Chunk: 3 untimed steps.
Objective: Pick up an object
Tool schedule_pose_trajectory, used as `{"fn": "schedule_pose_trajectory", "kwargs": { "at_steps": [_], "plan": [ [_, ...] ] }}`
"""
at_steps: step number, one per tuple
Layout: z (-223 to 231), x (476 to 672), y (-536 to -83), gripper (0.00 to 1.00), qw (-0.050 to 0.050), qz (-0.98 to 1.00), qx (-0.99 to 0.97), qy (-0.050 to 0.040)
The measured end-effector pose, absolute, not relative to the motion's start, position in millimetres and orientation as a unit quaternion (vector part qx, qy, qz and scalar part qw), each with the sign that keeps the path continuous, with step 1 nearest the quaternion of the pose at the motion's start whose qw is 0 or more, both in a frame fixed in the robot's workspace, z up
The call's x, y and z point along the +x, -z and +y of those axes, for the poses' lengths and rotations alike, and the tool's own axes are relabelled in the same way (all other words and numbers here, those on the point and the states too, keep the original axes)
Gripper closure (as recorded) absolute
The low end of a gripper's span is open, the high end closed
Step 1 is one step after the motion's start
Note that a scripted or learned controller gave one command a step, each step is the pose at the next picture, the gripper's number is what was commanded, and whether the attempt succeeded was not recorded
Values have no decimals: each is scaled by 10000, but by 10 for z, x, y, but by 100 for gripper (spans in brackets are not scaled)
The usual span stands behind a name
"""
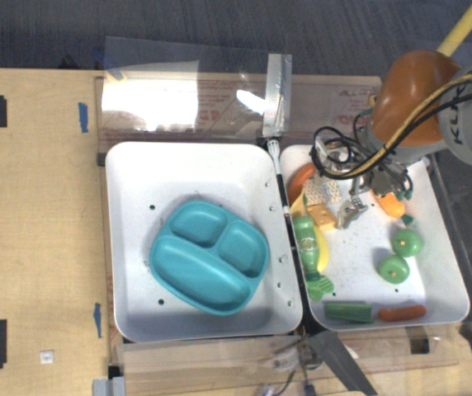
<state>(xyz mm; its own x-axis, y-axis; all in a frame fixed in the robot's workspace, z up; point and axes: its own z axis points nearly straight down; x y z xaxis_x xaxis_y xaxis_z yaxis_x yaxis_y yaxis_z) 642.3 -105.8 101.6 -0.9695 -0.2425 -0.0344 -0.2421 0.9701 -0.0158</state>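
Observation:
My gripper [353, 211] hangs low over the back of the right bin [442, 291], below the orange wrist band [409, 97] and a tangle of cables. It is just right of a patterned box [323, 192] and a tan block [319, 216], and left of an orange piece [391, 205]. Nothing shows between its tips. Farther forward lie two green round fruits [407, 242] [394, 268], a green bottle [304, 238], a yellow banana [323, 252], a dark green vegetable [347, 309] and a red sausage [402, 312].
A teal divided plate [211, 256] lies in the left bin [137, 180]. An orange rounded item [299, 178] sits by the wall between the bins. A small leafy green piece [319, 286] lies near the right bin's front left.

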Motion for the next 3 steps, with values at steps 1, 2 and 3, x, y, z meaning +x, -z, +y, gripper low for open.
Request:
{"fn": "schedule_pose_trajectory", "kwargs": {
  "at_steps": [1,2,3],
  "plan": [
    [-1427,5716,-1005,0,193,9946,-1018,49],
    [-1263,6449,-1039,0,125,9988,-482,24],
    [-1401,6187,-1019,0,207,9981,-575,29]
  ]
}}
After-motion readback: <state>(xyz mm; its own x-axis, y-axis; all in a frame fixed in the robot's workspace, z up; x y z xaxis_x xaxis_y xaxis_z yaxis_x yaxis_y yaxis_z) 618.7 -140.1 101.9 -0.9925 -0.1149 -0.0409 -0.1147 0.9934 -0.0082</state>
